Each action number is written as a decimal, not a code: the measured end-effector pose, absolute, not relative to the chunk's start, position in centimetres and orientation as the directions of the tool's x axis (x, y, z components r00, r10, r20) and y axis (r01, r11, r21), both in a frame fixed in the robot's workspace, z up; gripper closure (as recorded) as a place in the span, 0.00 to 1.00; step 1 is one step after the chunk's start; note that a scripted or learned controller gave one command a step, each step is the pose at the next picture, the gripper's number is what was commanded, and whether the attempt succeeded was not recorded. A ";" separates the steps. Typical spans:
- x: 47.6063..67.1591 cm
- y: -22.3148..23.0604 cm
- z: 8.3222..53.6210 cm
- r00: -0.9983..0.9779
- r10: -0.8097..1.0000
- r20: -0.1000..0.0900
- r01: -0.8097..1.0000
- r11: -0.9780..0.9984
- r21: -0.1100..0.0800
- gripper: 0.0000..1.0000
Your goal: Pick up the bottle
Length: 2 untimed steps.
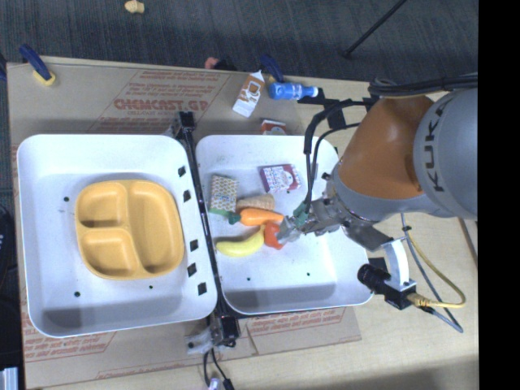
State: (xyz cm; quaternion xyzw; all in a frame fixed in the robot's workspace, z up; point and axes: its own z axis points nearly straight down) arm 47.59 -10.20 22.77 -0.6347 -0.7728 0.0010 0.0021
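Note:
A small blue bottle [286,91] with a white cap lies on its side on the bench behind the right bin [325,287], outside both bins. My gripper [288,229] is low inside the right bin, near its middle, well in front of that bottle. Its tip is against a small red object [273,237], just right of an orange carrot-like piece [260,215] and a yellow banana [240,246]. The wrist hides how the gripper stands on the red object.
The right bin also holds a tan waffle-patterned block [223,192] and a purple packet [279,177]. The left bin [49,299] holds a yellow divided plate [128,227]. A small carton [249,94] and another packet [273,126] lie on the bench behind the bins.

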 end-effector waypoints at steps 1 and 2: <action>47.6 -9.1 23.0 -0.323 0.946 0.003 0.946 0.323 -0.004 1.00; 47.6 -7.1 19.1 -0.578 0.816 0.004 0.816 0.578 -0.004 1.00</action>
